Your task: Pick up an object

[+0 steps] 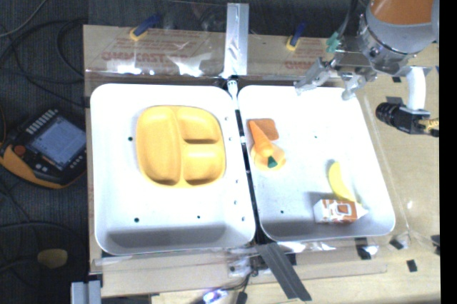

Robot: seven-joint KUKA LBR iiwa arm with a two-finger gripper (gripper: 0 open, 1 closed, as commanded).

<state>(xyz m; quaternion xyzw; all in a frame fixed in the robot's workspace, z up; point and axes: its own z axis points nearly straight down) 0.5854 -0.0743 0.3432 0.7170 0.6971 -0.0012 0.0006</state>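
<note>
The carton [335, 210] lies at the right bin's [300, 224] near edge, touching the banana [340, 181]; the carrot [264, 142] sits by the divider. The gripper [332, 83] hangs spread and bare over the far rim (well apart from all three). Closing on the touching pair could knock one aside.
</note>
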